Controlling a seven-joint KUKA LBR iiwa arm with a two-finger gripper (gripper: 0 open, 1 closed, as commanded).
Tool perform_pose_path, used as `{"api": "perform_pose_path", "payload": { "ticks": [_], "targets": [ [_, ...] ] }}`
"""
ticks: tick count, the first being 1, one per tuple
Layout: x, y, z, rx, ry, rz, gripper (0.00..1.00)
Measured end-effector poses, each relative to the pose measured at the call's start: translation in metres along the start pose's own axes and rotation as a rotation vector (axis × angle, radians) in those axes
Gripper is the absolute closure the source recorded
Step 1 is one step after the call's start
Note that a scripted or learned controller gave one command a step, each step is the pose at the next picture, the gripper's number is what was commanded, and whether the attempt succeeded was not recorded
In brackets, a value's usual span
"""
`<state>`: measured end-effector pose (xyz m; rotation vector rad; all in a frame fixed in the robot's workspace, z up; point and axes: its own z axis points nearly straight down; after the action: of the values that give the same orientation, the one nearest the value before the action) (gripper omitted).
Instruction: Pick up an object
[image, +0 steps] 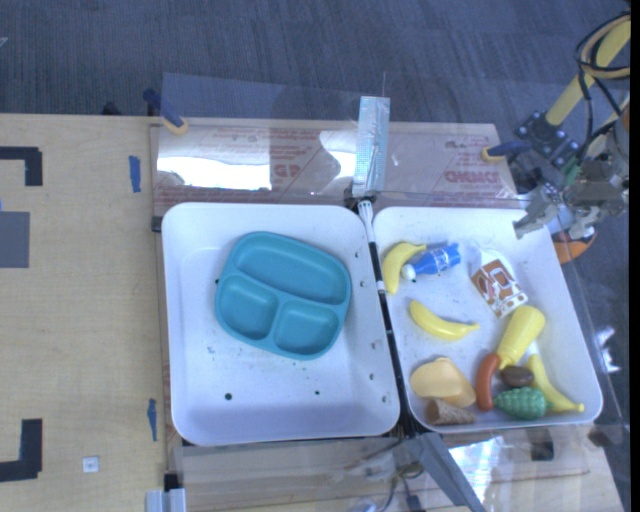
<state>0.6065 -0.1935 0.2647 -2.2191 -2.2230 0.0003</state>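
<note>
Wooden bench (80, 330), tray (283, 294) in left bin (190, 400)

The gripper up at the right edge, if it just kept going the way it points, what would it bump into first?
The gripper seems to point left and down toward the right bin. Likely first: the orange-and-white packet, though its height above the bin is hard to judge.

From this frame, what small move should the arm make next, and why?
Probably travel left and down over the right bin. The gripper sits at that bin's upper right corner with nothing seen between its fingers, while the orange-and-white packet lies nearby with space around it.
</note>
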Motion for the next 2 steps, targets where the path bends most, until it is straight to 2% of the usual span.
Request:
{"api": "perform_pose_path", "payload": {
  "ticks": [1, 2],
  "targets": [
    [-0.02, 0.023, 0.122, -0.016, -0.002, 0.318, 0.0],
    [-0.01, 0.021, 0.139, -0.003, 0.001, 0.345, 0.0]
  ]
}}
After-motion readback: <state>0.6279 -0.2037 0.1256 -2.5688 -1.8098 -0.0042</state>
